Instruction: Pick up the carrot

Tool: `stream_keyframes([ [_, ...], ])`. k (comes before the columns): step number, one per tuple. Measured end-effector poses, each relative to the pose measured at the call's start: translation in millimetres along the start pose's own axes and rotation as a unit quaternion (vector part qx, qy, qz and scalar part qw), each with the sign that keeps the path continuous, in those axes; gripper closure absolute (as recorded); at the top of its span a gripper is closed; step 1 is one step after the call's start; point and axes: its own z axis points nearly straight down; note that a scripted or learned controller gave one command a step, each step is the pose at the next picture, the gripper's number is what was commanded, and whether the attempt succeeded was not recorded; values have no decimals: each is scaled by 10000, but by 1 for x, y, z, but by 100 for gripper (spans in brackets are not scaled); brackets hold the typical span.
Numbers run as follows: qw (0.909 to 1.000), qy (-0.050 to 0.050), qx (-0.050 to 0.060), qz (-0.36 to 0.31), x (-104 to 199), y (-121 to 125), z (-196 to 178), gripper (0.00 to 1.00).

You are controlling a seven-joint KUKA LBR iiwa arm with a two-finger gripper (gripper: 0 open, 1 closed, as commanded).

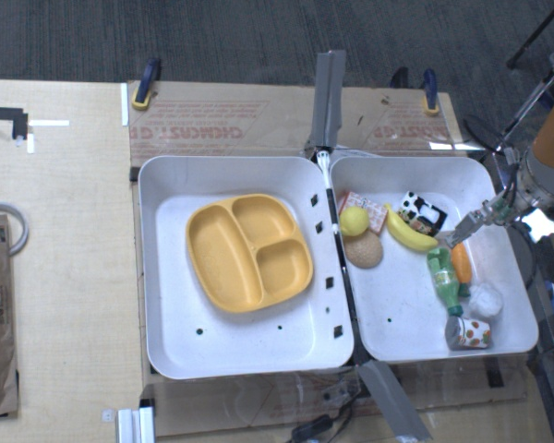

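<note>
The carrot point(462, 264) is a short orange piece in the right bin point(397, 326), near its right wall. It lies beside a green bottle point(443, 278) on its left. My gripper point(454, 235) reaches in from the right edge and its tip hangs just above the carrot's upper end, close to the tip of a banana point(408, 232). I see nothing held in the gripper.
The right bin also holds a lemon point(354, 221), a brown round cookie point(365, 251), a black-and-white toy point(423, 212), a white ball point(485, 299) and a small can point(471, 333). A yellow divided plate point(249, 250) lies in the left bin point(166, 340).
</note>
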Motion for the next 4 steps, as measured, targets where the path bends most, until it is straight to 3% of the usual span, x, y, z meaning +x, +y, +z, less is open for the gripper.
stream_keyframes([
  [1,9952,4,-1,-975,-3,8,64,0],
  [2,9951,8,4,-990,-3,9,58,100],
  [3,9933,-8,-8,-1153,-2,52,-55,100],
  [4,9933,-3,-3,-1152,-2,52,-54,0],
])
